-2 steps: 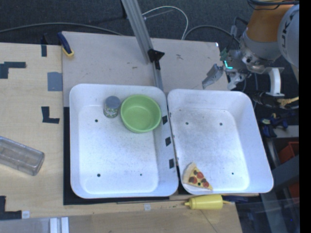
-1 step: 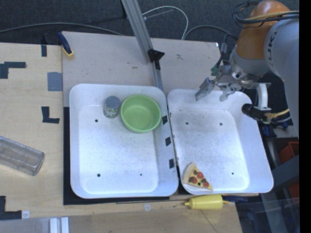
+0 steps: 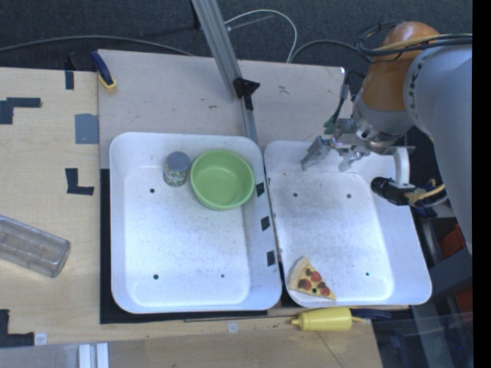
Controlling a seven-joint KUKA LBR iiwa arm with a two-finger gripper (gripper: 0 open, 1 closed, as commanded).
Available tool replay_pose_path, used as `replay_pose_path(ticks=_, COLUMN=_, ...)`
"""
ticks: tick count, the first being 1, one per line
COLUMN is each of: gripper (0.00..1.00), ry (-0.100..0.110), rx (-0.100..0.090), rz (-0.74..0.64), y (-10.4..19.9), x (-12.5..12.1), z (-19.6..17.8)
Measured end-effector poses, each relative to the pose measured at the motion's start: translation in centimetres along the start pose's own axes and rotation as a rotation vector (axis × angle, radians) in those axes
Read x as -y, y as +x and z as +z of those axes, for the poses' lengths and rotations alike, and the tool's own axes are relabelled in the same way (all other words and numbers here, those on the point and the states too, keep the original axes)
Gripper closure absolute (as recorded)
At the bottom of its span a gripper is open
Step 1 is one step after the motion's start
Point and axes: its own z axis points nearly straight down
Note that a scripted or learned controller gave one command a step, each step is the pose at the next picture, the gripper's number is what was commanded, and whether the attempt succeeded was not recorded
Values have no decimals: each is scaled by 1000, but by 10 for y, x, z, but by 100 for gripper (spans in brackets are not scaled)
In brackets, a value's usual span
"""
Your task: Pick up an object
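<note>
Pincer (image 3: 331,156) poised at upper right of frame, over the top edge of the right bin (image 3: 399,282), fingers spread apart, nothing between them. Nearest candidate in that bin: pizza slice (image 3: 310,279), lying flat at lower centre, tight against the bin's lower-left corner, well apart from the pincer. Probably a light toy, plastic or rubbery, thin and low, so hard to get fingers under; best taken across the two long sides near the wide crust end, fingers coming straight down. Risk of sliding on the smooth white floor, and of a finger striking the bin wall just beside it.

In the left bin (image 3: 130,282), near its top: green bowl (image 3: 222,179), light, stiff, likely slick; rim the only sensible hold, one finger inside and one outside. Touching or just beside it on the left, small jar (image 3: 176,169) with a grey lid, upright, easy to pinch across the body but easy to tip, and crowded by the bowl.

Around the bins on the counter (image 3: 153,90): yellow bottle (image 3: 322,320) lying below the right bin, clear plastic container (image 3: 29,245) at left edge. Slanted metal pole (image 3: 219,37) running down from top centre to the gap between bins, a possible obstruction for any reach toward the bowl.
</note>
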Motion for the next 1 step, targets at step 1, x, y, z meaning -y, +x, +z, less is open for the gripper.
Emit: replay_pose_path(ticks=1, gripper=0, ry=1, rx=0, rz=0, y=-4, x=-7, z=52)
